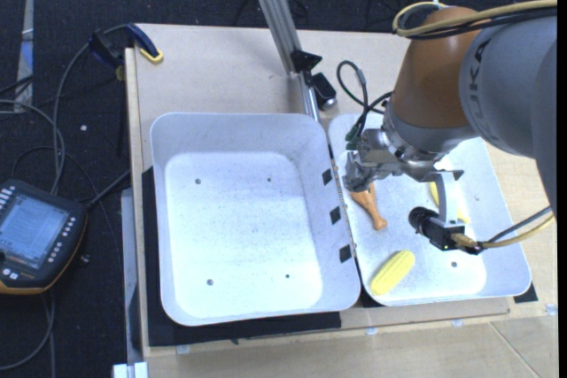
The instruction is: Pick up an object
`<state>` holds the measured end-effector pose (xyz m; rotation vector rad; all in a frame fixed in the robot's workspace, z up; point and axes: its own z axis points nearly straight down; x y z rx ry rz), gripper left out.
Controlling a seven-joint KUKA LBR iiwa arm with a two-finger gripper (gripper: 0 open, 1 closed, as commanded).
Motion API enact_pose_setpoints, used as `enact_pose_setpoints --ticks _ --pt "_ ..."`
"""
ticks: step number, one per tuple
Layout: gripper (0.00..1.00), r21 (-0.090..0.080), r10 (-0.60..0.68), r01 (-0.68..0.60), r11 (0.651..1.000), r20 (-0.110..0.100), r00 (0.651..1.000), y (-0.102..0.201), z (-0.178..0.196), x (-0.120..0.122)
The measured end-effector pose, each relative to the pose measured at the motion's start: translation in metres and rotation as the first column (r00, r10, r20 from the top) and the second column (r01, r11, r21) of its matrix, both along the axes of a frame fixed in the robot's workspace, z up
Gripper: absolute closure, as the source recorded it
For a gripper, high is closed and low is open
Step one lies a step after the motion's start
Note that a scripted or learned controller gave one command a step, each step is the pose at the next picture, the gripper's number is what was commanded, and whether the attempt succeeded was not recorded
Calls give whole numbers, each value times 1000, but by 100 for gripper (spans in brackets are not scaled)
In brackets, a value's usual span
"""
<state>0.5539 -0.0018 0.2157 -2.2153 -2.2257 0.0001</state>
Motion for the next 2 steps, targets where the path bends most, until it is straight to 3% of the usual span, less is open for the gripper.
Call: enact_pose_setpoints --ticks 2 --pt "100 0 0 0 1000 0 1000 88 13 -27"
